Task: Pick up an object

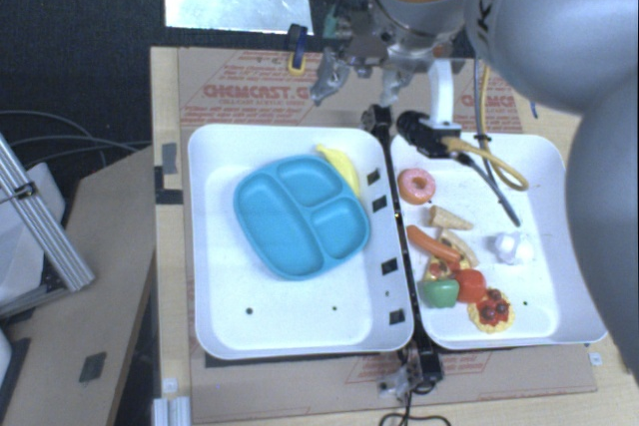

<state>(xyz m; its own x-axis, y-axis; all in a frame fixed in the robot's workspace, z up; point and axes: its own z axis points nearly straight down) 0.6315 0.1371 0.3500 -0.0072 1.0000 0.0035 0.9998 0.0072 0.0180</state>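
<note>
Two white bins sit side by side; the gripper [354,85] hangs above their far edge at twelve o'clock, its fingers spread wide with nothing between them. No pick has begun. Candidates crowd the right bin [539,160]: a doughnut [416,184], carrot [432,244] and tomato [470,283]. Next, I judge, it must descend toward five o'clock onto one.

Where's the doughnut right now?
The doughnut lies in the right bin, near its upper-left corner, just above the wedge-shaped piece and the carrot.
</note>
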